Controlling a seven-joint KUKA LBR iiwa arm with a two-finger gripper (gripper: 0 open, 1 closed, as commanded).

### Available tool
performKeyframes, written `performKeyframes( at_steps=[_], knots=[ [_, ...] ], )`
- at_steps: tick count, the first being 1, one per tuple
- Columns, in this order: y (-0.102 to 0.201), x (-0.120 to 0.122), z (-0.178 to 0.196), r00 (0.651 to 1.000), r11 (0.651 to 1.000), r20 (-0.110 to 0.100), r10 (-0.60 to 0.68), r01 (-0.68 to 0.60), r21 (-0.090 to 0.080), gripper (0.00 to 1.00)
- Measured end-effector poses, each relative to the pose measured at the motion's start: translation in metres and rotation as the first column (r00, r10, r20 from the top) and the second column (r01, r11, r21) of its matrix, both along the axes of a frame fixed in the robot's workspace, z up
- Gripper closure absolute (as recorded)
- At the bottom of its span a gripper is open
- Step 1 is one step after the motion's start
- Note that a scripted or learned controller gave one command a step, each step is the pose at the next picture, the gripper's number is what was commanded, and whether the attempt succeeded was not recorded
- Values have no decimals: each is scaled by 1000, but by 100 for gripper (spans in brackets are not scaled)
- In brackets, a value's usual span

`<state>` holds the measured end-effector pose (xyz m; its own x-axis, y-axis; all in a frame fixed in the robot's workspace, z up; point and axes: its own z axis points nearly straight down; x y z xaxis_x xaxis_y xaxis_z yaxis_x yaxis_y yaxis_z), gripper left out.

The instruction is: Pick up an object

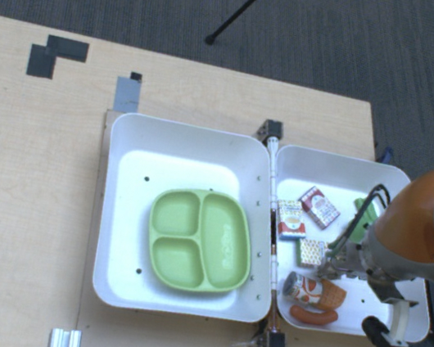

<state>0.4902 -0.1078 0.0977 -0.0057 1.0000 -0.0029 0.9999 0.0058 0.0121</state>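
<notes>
Because the arm [424, 226] reaches in from the right edge of the frame, the right bin [343, 167] is partly covered by its grey wrist and orange band. The gripper [333, 262] is lowered into the middle of that bin, just above the small items gathered toward its lower left. Whether the jaws are open or closed cannot be told, since the wrist masks them from above, and no item is seen between them.

Candidate objects are clustered in the right bin, at the centre right of the frame. A red and white packet [319, 207] lies toward the top, a smaller carton [290, 218] is beside the dividing wall, and a patterned square packet [311, 252] is just left of the gripper. An orange item [325, 293] and a red sausage-shaped item [313, 315] lie near the lower rim, close beneath the gripper.

At the centre of the frame, the left bin [110, 216] holds a green divided plate [199, 240], lying flat and well apart from the gripper. The pick is judged not yet completed.
</notes>
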Motion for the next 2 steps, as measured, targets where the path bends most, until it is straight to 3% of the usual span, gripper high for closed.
performKeyframes(
  at_steps=[1, 2],
  knots=[
    [0, 0, 0, 1000, 1000, 0, -1, 1, 0, 0],
    [-37, -3, 40, 1000, 1000, -9, -3, 3, 2, 0]
  ],
)
